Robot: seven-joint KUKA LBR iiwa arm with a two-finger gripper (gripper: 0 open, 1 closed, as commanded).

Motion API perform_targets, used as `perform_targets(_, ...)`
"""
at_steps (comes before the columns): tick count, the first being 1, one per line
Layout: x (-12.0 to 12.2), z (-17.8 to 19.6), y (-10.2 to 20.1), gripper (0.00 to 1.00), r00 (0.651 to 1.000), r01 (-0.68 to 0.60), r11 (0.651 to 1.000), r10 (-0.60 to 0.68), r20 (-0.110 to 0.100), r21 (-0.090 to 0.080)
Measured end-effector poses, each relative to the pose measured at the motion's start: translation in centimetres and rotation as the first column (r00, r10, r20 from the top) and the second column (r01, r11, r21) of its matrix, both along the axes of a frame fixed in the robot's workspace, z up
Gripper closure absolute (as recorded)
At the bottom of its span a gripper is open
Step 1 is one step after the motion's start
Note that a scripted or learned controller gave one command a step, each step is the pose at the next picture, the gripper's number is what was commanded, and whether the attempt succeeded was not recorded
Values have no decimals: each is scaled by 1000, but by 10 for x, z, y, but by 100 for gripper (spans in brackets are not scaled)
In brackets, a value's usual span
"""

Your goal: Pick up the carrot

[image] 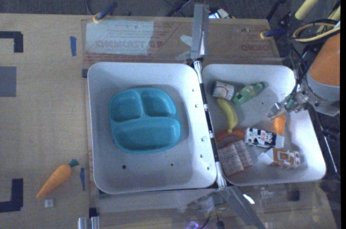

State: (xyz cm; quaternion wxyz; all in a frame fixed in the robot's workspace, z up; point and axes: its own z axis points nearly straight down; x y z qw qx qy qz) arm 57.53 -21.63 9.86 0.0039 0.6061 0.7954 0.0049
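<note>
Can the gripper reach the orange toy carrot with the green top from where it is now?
Probably not easily: the orange toy carrot lies on the bench outside both bins, while the gripper hangs over the right bin.

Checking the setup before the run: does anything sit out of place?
Yes. A carrot lies on the bare bench, outside both bins, left of the left bin. The end effector is over the right bin, far from it.
</note>
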Motion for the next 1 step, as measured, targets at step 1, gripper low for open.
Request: perform_targets(1, 28, 123, 84, 100, 1000, -12, 1000, 11, -8, -4)
